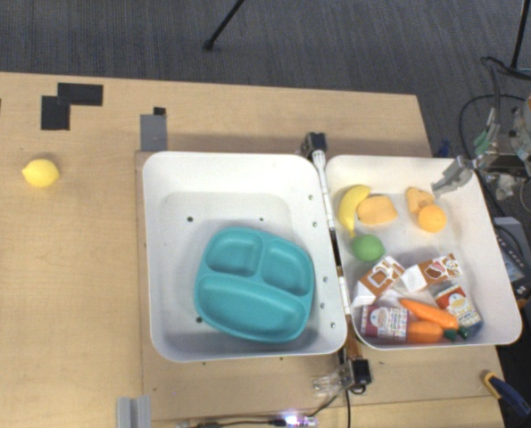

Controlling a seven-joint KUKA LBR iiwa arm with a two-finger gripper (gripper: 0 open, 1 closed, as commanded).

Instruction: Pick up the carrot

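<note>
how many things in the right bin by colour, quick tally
yellow: 1, banana
orange: 5, incl. carrot
green: 1, ball
printed cartons and packets: 4
total: 11

The arm sits at the right edge of the view, its orange band showing at the upper corner. Its tool (452, 176) reaches leftward and downward, a grey tip slanting out from the wrist.

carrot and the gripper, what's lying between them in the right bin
In the camera view, small snack packets lie between the carrot and the gripper, with an orange fruit nearer the gripper.
</note>
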